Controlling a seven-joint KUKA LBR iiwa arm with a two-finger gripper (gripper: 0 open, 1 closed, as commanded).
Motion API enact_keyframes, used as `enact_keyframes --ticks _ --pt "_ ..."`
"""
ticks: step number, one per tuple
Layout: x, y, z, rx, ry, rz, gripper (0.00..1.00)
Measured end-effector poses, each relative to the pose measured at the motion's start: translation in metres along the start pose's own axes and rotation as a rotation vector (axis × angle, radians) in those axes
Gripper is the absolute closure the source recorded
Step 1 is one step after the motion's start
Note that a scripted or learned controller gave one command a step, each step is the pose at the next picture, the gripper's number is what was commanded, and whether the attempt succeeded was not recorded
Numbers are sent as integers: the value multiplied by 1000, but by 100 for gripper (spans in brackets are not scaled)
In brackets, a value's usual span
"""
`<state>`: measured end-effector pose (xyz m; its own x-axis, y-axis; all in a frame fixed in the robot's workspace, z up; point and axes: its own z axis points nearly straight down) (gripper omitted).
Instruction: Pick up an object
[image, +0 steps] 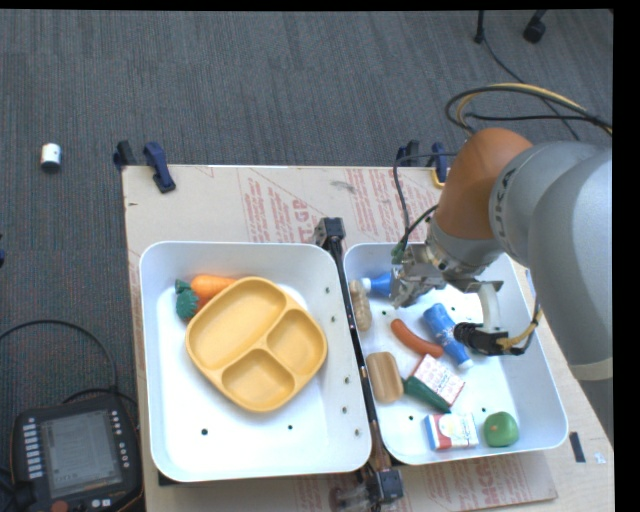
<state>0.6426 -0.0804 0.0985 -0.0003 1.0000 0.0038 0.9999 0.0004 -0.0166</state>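
Camera view, looking down at a slant: table (240, 205) carries two white bins. Left bin (165, 420) at frame centre-left holds a yellow divided plate (256, 343) with a toy carrot (205, 287) tucked against its upper-left edge. Right bin (535, 405) is cluttered: red sausage (415, 337), blue bottle (444, 331), tan bread-like piece (383, 376), small red-and-white boxes (440, 380), green ball (501, 428) at lower right. Arm enters from the right; the tool (412, 285) hangs low over the upper-left part of the right bin, just above the sausage and beside a blue-capped item (378, 285). Cannot tell whether the tool is released or clenched; nothing visibly between it. Judgement: the sausage is the nearest candidate, likely light, smooth, slightly slippery plastic; best taken across its narrow middle.
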Motion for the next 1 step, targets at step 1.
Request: enact_keyframes --ticks 1 --pt "0 0 0 0 0 0 0"
